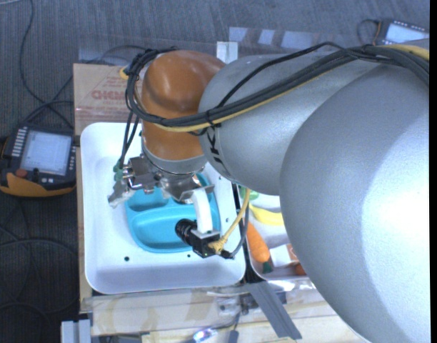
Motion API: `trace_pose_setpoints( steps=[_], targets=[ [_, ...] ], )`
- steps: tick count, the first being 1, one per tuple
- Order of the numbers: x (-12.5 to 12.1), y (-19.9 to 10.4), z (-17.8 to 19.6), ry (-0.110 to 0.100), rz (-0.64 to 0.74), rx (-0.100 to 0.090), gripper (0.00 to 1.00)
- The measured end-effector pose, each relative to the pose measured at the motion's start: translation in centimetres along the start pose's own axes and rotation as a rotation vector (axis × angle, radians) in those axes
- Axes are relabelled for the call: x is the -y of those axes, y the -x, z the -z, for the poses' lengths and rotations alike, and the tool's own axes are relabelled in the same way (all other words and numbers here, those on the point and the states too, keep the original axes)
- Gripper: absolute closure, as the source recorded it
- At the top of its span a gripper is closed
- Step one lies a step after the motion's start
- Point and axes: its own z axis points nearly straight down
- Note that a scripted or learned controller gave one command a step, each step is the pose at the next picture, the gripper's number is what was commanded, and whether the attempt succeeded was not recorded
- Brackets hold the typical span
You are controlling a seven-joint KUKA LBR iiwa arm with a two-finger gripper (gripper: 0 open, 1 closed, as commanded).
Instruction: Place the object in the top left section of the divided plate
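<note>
Dark grey carpet is seen around the table (97, 91), on which two shallow white plastic bins are counted, the left bin (97, 191) holding one blue divided plate (158, 227). One orange carrot-like object (257, 245) lies in the right bin (265, 277). One grey arm (333, 156) is bent steeply down, its hand (165, 184) lowered onto the plate; its grip cannot be told.

The bench is viewed from above at a slant; the left bin (97, 213) is seen lower left, the arm (333, 156) crowding the frame's right.
</note>
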Motion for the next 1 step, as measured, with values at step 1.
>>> trace_pose_setpoints(
  steps=[1],
  targets=[
    [0.03, 0.0, 0.8, -0.004, -0.001, 0.0, 1.0]
  ],
)
